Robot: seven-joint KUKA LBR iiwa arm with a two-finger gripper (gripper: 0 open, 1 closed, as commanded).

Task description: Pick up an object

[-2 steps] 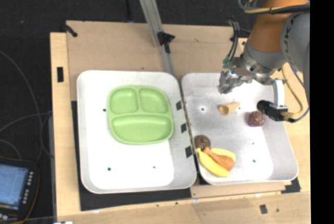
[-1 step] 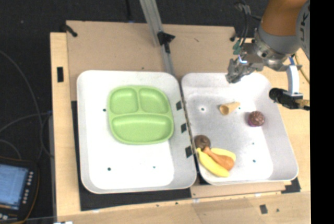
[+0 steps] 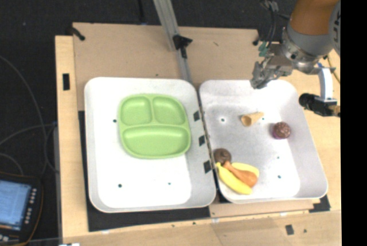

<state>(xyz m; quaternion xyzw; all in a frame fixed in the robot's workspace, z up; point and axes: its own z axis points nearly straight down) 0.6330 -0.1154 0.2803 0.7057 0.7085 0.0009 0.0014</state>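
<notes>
Since the gripper [image 3: 261, 79] sits high with its state unclear, I'd center over the ice-cream cone [image 3: 251, 118], then descend straight.

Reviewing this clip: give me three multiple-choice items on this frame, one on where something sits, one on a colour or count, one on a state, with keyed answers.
1. Where does the green divided plate lie?
A. left bin
B. right bin
C. bare bench

2. How many loose items lie in the right bin?
A. two
B. five
C. eight

3. What is between the gripper and the items?
A. it grips the banana
B. it rests on the plate
C. it hangs at the far edge, apart from them

Answers: 1 A, the plate sits in the left bin. 2 B, cone, purple ball, brown ball, carrot, banana. 3 C, white floor separates it from the cone.
</notes>
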